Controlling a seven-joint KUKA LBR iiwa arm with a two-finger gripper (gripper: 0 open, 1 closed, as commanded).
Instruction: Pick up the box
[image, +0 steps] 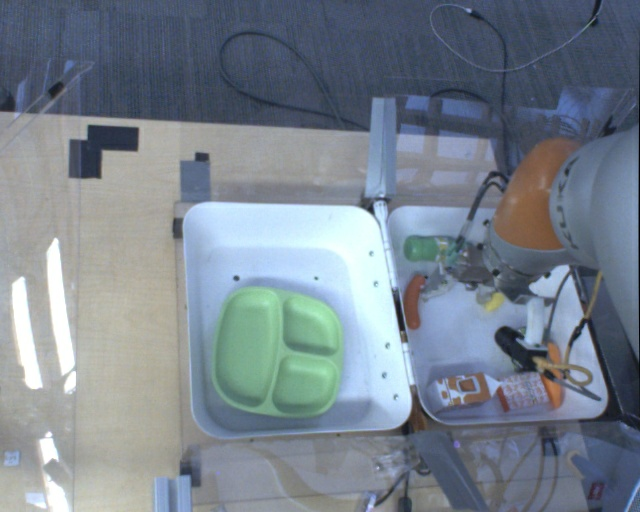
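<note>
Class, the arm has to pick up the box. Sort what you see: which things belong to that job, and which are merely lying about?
Job:
box
gripper

Lying about:
green divided tray
green bottle
scissors

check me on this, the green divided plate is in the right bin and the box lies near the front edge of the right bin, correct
Not quite. The camera view shows the green divided plate in the left bin, not the right one. The rest holds: the box lies near the front edge of the right bin.
</note>
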